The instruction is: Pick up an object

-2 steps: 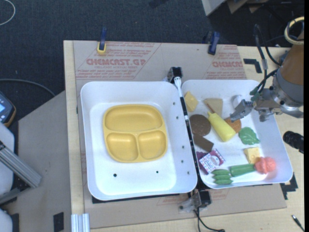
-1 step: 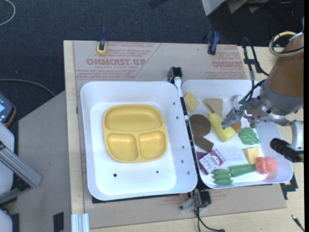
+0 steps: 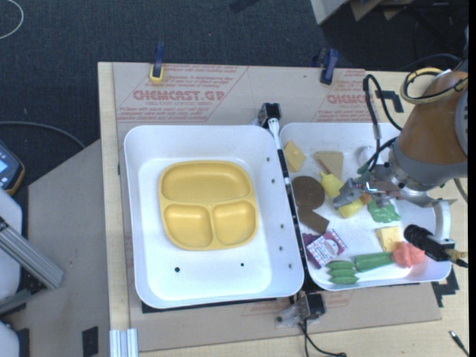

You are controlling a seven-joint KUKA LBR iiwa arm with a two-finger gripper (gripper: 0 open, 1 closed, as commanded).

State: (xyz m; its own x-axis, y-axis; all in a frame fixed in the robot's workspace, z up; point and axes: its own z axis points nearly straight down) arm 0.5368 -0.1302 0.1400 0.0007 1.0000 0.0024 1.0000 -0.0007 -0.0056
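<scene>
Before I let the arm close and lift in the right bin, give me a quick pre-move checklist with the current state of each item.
1. Two-finger gripper is down inside the right white bin: ok.
2. Small yellow block lies beside the gripper tips: ok.
3. Block sits between the fingers: cannot tell.
4. Neighbours crowd the spot: green lumpy piece and round brown disc lie close by: not ok.
5. Yellow three-compartment tray rests in the left white bin, away from the arm: ok.
</scene>
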